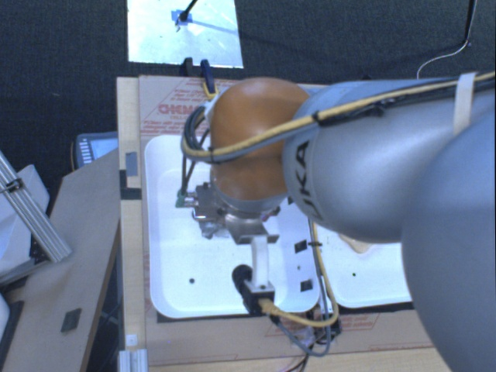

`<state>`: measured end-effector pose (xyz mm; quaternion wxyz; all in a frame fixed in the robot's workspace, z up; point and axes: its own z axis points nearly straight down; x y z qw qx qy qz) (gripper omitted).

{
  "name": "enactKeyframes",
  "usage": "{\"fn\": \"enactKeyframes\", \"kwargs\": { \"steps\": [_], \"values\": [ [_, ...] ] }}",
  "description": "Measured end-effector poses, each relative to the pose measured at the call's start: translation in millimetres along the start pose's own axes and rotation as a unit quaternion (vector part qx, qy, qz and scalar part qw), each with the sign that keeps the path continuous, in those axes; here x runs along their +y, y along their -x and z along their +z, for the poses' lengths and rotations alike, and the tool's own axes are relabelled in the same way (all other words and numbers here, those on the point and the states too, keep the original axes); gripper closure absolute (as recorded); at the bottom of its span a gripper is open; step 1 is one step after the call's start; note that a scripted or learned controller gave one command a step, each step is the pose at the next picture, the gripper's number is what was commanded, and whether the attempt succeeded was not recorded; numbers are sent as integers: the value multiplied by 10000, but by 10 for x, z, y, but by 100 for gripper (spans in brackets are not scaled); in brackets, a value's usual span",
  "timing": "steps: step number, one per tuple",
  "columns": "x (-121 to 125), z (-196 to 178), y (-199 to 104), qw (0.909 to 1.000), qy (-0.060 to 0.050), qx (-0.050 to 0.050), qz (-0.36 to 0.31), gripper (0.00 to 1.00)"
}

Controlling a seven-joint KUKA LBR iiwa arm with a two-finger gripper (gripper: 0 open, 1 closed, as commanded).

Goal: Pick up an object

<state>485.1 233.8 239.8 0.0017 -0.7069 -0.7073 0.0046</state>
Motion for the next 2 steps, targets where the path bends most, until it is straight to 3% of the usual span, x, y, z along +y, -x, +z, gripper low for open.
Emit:
{"fn": "enactKeyframes", "kwargs": {
  "steps": [1, 2],
  "values": [
    [551, 435, 49, 10000, 51, 18, 7, 100],
    [97, -44, 561, 10000, 44, 20, 16, 100]
  ]
}}
